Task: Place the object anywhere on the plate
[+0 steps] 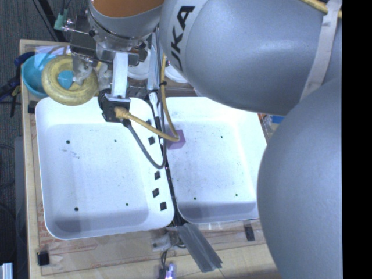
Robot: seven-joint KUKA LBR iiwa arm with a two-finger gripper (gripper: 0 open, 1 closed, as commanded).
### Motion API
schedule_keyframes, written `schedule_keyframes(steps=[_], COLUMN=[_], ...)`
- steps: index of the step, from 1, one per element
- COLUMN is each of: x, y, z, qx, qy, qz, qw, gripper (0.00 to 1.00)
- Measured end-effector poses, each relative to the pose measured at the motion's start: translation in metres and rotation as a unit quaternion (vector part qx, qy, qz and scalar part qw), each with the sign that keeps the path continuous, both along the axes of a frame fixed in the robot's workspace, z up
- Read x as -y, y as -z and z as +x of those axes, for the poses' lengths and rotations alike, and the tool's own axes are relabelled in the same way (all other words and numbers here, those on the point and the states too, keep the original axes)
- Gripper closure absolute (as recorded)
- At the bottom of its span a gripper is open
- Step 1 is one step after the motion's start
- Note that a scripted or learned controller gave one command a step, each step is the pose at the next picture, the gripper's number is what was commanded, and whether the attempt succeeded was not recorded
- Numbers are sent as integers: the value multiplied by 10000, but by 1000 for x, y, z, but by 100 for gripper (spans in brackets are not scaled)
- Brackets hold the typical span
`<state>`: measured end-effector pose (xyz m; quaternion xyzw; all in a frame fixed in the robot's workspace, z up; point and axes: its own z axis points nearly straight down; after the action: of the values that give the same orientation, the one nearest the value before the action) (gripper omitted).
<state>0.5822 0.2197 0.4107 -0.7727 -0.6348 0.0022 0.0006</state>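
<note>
Two white bins (87,179) (221,173), one yellow ring (70,96), one blue plate (32,77), one pink block (177,139)

Lighting here is bright and pretty even, and we'd say it comes from overhead. The left bin (87,161), just below the gripper (87,68), reads as clean white without blowing out. The right bin (215,167), further off to the gripper's side, washes out to near pure white along its far rim under the arm (250,45). The arm's grey shell has broad, soft highlights and no hard glare. Shadows are soft too: we see grey smudges in the near corners of both bins and darker patches right under the wrist. The big shell nearest the lens looks soft. The whole frame is a bit grainy, so small stuff around the gripper goes mushy.
</note>
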Motion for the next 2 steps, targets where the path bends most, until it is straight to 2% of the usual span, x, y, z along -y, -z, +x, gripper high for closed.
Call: schedule_keyframes(steps=[1, 2], x=[61, 0], y=[-21, 29], z=[50, -13], qx=[5, -7], qy=[-115, 44], qz=[2, -5], qw=[9999, 10000], gripper=[100, 100])
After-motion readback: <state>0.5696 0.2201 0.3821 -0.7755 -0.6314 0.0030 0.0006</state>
